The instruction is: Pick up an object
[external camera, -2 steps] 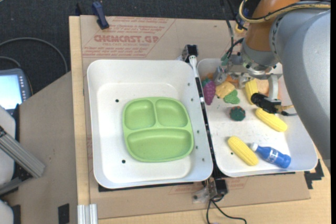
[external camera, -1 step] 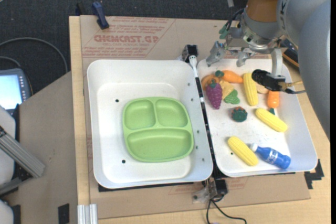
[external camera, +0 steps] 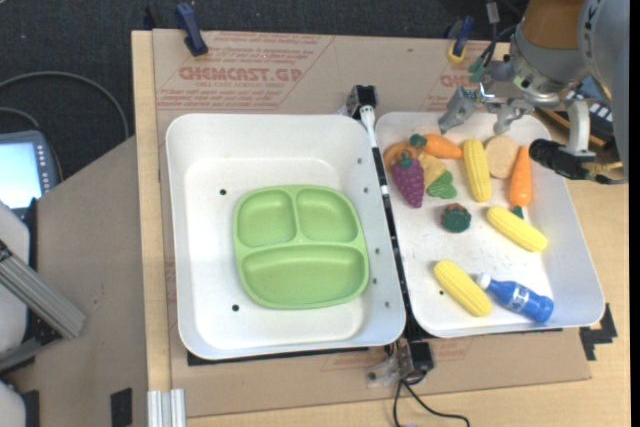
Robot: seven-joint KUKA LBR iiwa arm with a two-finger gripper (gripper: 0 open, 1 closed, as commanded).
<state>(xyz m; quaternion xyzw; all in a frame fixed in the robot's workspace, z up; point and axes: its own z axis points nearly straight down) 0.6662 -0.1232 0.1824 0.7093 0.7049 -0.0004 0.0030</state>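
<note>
Red "CHEMCAST" lettering (external camera: 240, 72) marks the board at upper left; the gripper (external camera: 482, 113), fingers spread open, hangs above the right bin (external camera: 585, 265).

Arm (external camera: 585, 5) cut off by top and right edges past the orange band; its base out of frame. Gripper (external camera: 482, 112) small and dim over the right bin's (external camera: 575, 300) far rim, finger gap not readable; a black fitting on the arm covers part of that bin's right rim. Screen (external camera: 20, 177) at left edge cut off, and the small orange toy (external camera: 400, 155) half hidden behind the purple grapes (external camera: 408, 180), kind not clear.
</note>
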